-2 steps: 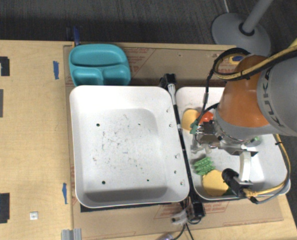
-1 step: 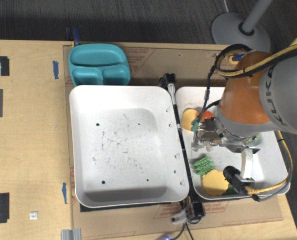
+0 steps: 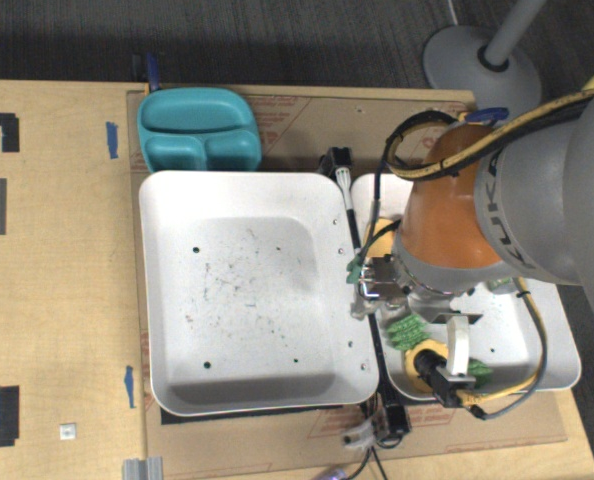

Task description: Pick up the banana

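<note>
Reaches in from the right, with the grey arm (image 3: 567, 208) and its orange band (image 3: 447, 218) low over the right bin (image 3: 562, 363). Hides the jaws beneath the wrist, so cannot tell how wide apart, nor whether gripping anything. Shows a yellow curve, seemingly the banana (image 3: 422, 352), in the near left part of that bin, just beside green pieces (image 3: 407, 330) and on the near side of the wrist. Leaves the left bin (image 3: 242, 288) off to the left, with a teal divided tray (image 3: 197, 128) on the bench (image 3: 57, 268) at its far edge.
</note>
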`<move>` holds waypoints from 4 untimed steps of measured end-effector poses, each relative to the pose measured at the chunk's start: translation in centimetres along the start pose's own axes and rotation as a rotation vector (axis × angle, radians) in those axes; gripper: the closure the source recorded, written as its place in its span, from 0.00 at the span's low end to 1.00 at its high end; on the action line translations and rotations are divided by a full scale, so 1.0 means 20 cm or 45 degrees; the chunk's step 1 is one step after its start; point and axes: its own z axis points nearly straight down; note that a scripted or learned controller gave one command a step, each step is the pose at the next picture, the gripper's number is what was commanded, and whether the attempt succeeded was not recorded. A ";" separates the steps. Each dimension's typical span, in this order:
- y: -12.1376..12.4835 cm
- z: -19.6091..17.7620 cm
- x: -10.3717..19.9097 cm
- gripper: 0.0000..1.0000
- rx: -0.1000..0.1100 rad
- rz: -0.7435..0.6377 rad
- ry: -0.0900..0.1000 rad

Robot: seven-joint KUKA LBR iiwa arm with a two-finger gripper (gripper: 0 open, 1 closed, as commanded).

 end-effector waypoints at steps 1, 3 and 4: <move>0.02 0.24 0.18 1.00 -0.028 0.040 0.005; 0.02 -0.25 -0.27 1.00 -0.006 -0.120 -0.001; 0.01 0.00 -0.08 1.00 -0.001 -0.352 0.000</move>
